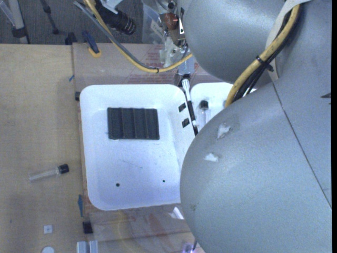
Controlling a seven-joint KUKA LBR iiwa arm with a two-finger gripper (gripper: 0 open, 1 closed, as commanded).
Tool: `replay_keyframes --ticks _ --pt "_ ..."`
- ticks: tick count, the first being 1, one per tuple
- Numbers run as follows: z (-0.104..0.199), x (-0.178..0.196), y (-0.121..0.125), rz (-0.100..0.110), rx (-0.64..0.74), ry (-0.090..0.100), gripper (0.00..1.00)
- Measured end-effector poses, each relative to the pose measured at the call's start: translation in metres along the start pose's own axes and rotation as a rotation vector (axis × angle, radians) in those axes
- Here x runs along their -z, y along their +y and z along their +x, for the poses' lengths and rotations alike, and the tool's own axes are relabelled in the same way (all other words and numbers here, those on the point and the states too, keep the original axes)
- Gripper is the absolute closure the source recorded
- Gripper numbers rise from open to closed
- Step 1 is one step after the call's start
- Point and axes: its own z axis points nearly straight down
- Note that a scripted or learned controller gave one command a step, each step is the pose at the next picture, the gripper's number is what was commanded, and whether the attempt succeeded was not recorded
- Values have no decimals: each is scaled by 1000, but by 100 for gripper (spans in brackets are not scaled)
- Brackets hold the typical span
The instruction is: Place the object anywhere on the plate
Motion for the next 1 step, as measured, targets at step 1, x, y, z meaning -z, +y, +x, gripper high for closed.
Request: replay_keyframes --ticks 1 --pt "-64 5 -13 -1 -4 -3 100"
